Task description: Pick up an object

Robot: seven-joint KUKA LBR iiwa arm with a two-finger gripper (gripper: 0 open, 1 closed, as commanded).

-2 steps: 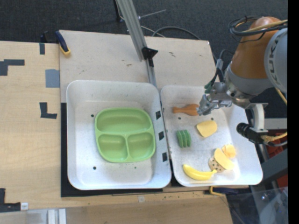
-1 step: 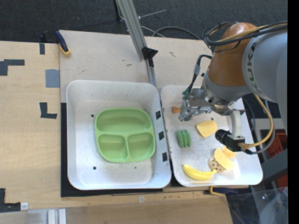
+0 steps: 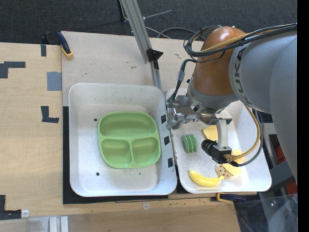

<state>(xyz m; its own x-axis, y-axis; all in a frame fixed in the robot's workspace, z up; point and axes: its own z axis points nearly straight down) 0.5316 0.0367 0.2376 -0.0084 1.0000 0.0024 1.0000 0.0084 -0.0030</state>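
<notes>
From my station I saw the arm (image 3: 241,71) reaching in from the right, its orange band above the wrist hanging over the right bin (image 3: 258,178). The gripper (image 3: 175,116) sat low at that bin's left edge, close to the wall shared with the left bin (image 3: 79,129). I could not tell how it was set, as the wrist hid most of it.

In the right bin, a small green ridged object (image 3: 189,143) lay just below and to the right of the gripper, apart from it. A yellow banana (image 3: 205,179) lay near the front wall, with a pale holed block like a cheese wedge (image 3: 223,170) just beside its right end. Other yellow pieces (image 3: 210,132) sat partly hidden under the arm's black fitting.

The left bin held a green divided tray (image 3: 129,139), lying flat near its middle. Both bins rested on the counter (image 3: 29,129).
</notes>
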